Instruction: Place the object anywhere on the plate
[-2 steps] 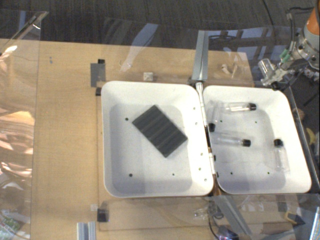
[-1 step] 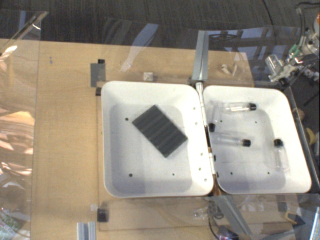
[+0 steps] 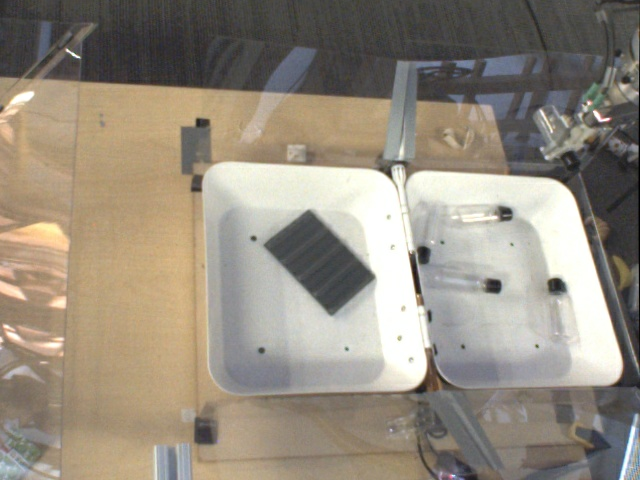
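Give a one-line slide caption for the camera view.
Dark ribbed plate lies in the left bin; three clear tubes lie in the right bin.

A robotics lab is indicated; a pale wooden surface is fitted with two shallow white bins set side by side and held by small black stops and metal brackets; clear protective sheeting is seen along the left; cabling and rig hardware are crowded at the upper right; clear vials with black caps are laid in the right bin; dark carpet is seen beyond.
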Controlling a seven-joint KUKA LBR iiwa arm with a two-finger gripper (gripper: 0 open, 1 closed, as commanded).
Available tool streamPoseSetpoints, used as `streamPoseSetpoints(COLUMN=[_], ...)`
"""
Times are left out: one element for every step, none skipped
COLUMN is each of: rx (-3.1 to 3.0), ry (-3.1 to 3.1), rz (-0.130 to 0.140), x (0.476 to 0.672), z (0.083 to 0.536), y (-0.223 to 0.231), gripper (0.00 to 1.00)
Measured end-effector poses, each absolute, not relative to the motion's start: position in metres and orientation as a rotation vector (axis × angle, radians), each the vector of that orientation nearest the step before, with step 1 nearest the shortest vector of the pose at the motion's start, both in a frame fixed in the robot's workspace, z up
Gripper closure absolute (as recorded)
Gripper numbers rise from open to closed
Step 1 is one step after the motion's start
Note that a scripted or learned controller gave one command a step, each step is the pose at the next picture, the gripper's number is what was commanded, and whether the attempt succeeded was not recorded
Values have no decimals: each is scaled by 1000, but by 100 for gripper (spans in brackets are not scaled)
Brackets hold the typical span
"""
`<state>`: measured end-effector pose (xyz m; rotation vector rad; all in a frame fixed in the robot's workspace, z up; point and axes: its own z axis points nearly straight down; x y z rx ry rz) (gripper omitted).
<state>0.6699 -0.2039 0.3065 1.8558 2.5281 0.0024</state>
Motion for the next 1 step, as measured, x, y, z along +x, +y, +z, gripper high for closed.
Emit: streamPoseSetpoints(rx=[1829], ry=[2547], rz=[2], x=[670], z=[305], y=[-203], gripper=[100])
